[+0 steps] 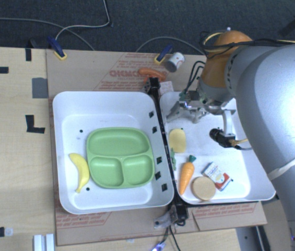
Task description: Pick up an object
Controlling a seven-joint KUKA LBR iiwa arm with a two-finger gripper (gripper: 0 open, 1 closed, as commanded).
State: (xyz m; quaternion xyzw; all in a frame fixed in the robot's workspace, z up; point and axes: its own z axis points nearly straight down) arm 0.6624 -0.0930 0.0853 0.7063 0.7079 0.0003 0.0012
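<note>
Two bins; carrot (186,175) in right bin (251,190), long axis near vertical, green top pointing up; gripper (183,110) above it, finger state unclear

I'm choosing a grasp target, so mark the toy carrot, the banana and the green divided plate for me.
toy carrot (186,177), camera view, middle of the orange body.
banana (81,172), camera view, middle of its curve.
green divided plate (119,142), camera view, floor of the large upper compartment.
</note>
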